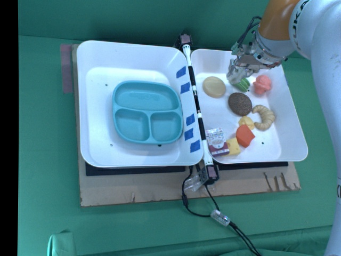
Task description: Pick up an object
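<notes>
gripper (238, 79) low in right bin (287, 143), over green toy (244, 84) | finger opening: cannot tell, grasp unconfirmed | risk: pink toy (261, 84) just beside, tan disc (214, 87) near, so an off-centre close could nudge neighbours or slip off green toy

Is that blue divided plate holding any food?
Empty. The blue plate shows three bare compartments; the toy food lies in the right bin.
</notes>
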Controlling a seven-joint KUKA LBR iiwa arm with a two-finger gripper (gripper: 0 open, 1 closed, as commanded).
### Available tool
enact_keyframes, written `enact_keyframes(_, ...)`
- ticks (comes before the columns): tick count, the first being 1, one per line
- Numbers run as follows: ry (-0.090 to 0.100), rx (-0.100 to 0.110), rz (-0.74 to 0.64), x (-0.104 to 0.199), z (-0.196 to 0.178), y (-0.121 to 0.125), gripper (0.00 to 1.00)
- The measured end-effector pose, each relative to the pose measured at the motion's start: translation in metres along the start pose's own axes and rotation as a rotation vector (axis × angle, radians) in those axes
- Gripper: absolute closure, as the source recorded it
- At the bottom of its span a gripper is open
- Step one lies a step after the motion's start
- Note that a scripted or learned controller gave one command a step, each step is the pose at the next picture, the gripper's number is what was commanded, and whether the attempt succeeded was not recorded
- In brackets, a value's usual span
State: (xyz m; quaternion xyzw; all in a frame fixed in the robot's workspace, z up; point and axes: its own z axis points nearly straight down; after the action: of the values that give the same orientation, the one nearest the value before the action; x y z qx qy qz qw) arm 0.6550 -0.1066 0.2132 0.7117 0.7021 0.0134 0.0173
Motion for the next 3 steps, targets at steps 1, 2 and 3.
enact_keyframes(1,0.000,0.000,0.000,0.000,0.000,0.000,0.00)
enact_keyframes(2,0.010,0.043,-0.014,-0.038,0.022,0.048,0.00)
enact_keyframes(3,0.001,0.044,-0.010,-0.035,0.025,0.046,0.00)
